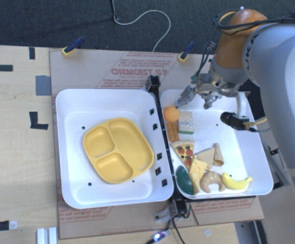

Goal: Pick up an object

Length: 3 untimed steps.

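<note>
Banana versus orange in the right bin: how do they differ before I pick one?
The banana is yellow, long and curved; the orange is orange and round. The banana lies at the bin's near right corner, beside the croissant; the orange sits against the far left wall, beside the small box. The orange is nearer the gripper. Both are toy fruit lying free in the right bin.

two bins, one tray, one banana
</note>
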Motion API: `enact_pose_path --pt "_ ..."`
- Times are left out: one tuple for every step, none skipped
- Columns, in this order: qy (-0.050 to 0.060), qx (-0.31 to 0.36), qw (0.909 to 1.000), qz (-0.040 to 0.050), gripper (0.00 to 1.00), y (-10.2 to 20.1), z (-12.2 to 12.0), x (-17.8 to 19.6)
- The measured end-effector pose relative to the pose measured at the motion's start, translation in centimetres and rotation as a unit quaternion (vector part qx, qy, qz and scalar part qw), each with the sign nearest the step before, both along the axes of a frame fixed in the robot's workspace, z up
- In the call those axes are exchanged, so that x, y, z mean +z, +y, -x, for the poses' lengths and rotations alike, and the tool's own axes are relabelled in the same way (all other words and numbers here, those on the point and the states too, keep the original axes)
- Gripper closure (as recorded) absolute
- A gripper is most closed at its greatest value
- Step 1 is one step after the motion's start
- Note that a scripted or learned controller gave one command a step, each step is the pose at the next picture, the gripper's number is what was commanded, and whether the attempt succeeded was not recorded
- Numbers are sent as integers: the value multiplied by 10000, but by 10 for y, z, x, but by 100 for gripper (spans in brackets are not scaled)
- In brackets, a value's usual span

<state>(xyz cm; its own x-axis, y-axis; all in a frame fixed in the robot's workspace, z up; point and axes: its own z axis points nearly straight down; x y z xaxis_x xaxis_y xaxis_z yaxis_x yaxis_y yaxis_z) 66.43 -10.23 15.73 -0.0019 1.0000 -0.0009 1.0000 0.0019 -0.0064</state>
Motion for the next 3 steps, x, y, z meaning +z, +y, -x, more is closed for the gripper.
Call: enact_pose_path --pt "-7 1 10000 -1 0 -3 8 -47" --pt "-59 8 10000 28 0 -4 6 -69" --pt "-99 8 9999 35 100 -3 4 -56"
